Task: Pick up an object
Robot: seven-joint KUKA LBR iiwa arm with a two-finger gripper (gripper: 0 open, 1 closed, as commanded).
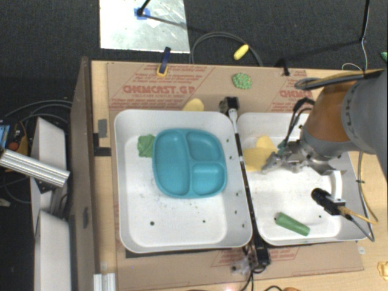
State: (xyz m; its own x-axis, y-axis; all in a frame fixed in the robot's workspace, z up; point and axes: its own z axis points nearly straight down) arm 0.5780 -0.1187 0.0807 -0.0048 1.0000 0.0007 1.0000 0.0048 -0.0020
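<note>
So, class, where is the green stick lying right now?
In the camera view, the green stick lies in the right-hand bin, near its front wall, apart from the yellow lump further back.

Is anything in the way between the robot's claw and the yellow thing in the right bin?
Nothing visible. The gripper is right beside the yellow thing in the right bin; the green stick lies apart, lower in the view.

Two white bins (pixel 182 226) (pixel 276 190). One blue plate (pixel 188 162). One green scrap (pixel 144 144). Two yellow lumps (pixel 265 142) (pixel 253 159). One green stick (pixel 292 224). On the cardboard (pixel 151 77) behind: one green ball (pixel 242 80), one yellow piece (pixel 194 105).
</note>
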